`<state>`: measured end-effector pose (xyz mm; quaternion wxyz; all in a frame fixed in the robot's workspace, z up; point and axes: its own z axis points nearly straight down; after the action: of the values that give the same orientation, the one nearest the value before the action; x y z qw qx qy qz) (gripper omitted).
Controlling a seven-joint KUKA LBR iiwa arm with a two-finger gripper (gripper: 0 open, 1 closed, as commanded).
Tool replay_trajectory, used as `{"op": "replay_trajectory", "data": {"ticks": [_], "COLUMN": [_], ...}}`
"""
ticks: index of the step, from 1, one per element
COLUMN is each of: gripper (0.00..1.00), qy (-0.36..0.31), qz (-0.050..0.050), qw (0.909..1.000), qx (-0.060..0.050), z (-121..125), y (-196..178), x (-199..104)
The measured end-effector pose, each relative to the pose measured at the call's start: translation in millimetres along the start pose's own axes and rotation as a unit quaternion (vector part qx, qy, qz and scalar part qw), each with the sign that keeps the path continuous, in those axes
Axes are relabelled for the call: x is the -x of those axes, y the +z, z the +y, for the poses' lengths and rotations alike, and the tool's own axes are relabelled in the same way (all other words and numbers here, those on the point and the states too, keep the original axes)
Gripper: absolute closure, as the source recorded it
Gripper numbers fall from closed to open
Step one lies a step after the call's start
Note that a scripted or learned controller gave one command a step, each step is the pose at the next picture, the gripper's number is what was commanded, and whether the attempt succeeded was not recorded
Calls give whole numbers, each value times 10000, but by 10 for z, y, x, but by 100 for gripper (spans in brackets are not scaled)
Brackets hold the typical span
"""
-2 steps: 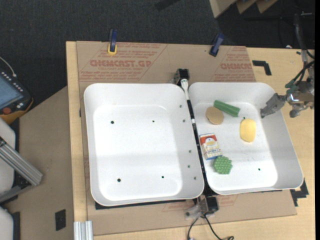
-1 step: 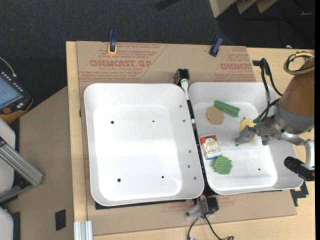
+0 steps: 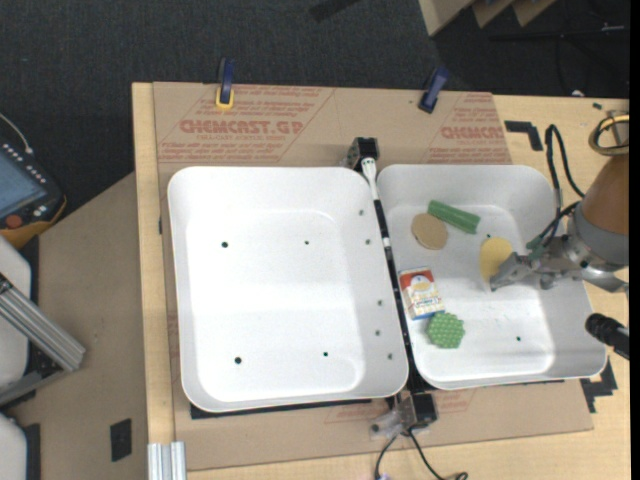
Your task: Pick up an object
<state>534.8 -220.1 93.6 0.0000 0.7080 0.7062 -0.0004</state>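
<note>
Cardboard-topped table (image 3: pixel 300 108), right white bin (image 3: pixel 520 353): I see the gripper (image 3: pixel 500 276) just below the yellow rounded piece (image 3: pixel 494 255); grasp state I cannot tell.

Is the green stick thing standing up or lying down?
Lying down. The green stick rests flat on the floor of the right bin, near the back, beside a tan disc.

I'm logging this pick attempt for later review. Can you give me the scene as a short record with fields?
arm: reaches in from the right, gripper low over the right bin
right bin contents: green cylinder, tan disc, yellow piece, red-and-white packet, green bumpy ball
nearest item to gripper: yellow piece
left bin: white
held: cannot tell
</note>
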Motion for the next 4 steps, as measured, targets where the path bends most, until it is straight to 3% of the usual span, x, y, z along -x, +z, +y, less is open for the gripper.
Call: {"op": "replay_trajectory", "data": {"ticks": [1, 2, 3, 4], "gripper": [100, 100, 100, 100], "qy": [-5, -23, 8, -58], "qz": [-11, -29, 8, 3], "qw": [10000, 10000, 10000, 10000], "qx": [20, 70, -5, 38], "z": [10, 279, -593, -542], "y": [-127, -1388, -1733, -2169], "x": [-16, 47, 48, -724]}}
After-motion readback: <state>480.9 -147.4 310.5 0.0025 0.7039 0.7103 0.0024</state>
